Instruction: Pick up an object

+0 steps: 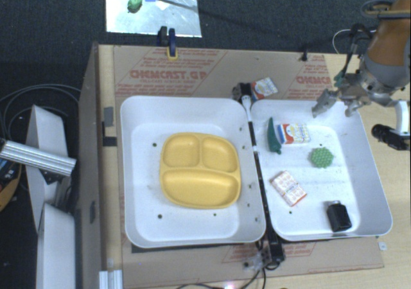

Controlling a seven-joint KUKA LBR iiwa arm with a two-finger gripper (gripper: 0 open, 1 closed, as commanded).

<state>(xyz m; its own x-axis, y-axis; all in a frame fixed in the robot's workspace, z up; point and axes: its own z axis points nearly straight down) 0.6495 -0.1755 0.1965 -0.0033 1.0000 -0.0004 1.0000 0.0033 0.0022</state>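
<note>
The black block (338, 216) sits nearest, at 5 o'clock in the right bin (376, 172). Next come the red-and-white packet (288, 188), then the green bumpy ball (322, 157). The gripper (335, 103) hangs at 1 o'clock, fingers spread apart, holding nothing. I think it should go straight down over the ball.

Red lettering reading "CHEMCAST GP" is printed on the brown protective sheet (192, 69) beneath the bins, legible at 12 o'clock above the left bin (138, 153). The same print is repeated at 1 o'clock near the right bin (366, 153), partly covered, and upside down along the sheet's 6 o'clock edge. Printing is seen on the small packets in the right bin, but none can be read.
</note>
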